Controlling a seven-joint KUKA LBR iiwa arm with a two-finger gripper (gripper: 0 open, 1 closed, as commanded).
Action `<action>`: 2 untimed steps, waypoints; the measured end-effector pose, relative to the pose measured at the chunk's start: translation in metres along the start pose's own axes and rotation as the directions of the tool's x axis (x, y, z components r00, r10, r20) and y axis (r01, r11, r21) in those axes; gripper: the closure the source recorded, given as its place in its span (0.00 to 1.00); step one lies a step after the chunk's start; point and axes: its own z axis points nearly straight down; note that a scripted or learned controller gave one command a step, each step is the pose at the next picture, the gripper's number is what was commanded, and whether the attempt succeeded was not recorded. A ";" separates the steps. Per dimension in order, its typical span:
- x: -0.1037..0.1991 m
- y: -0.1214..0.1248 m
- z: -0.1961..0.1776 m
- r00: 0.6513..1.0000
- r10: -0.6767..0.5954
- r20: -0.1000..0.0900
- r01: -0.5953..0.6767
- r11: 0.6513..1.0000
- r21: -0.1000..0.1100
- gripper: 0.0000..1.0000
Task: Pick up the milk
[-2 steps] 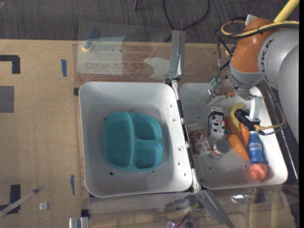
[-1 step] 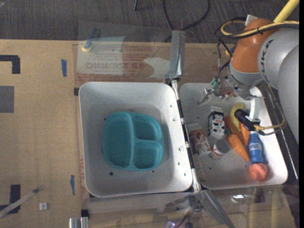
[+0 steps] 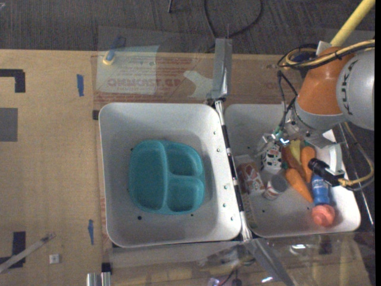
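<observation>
The milk (image 3: 272, 158) is a small white carton with black cow patches, standing in the right bin (image 3: 250, 121) near its middle. My gripper (image 3: 277, 140) hangs directly over the carton's far end, at the tip of the grey arm with the orange band (image 3: 318, 94). The gripper's body hides the top of the carton, so I cannot say whether they touch.
Crowded round the milk are orange carrots (image 3: 297, 183), a yellow piece (image 3: 294, 150), a blue bottle with a pink cap (image 3: 321, 200), a red-and-white packet (image 3: 252, 178) and a small round tub (image 3: 275, 187). The left bin (image 3: 113, 177) holds a teal divided plate (image 3: 166, 176).
</observation>
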 end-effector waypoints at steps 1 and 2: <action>-0.004 0.000 -0.012 1.000 0.006 0.004 -0.006 1.000 -0.006 1.00; 0.079 0.024 -0.097 1.000 0.014 0.001 -0.014 1.000 0.003 1.00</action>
